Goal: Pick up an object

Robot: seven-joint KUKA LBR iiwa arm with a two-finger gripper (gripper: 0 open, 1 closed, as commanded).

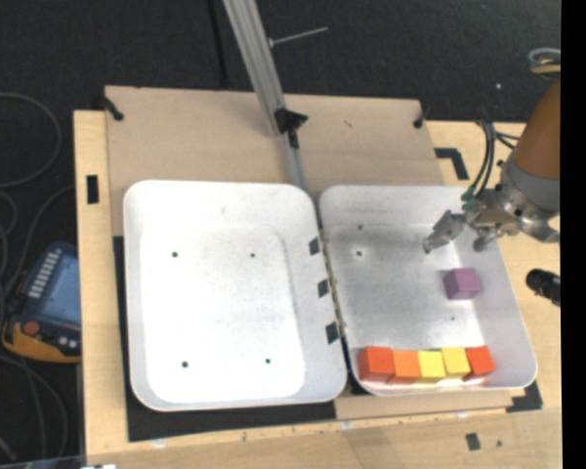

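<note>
Purple, the small cube (462,282) lies near the right bin's (391,208) right edge. The gripper (463,232) hangs just beyond it toward the far edge, fingers spread, holding nothing.

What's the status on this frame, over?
Gripper open, above right bin, holding nothing. Purple block loose just below it. Coloured blocks along near wall, out of the way.
</note>
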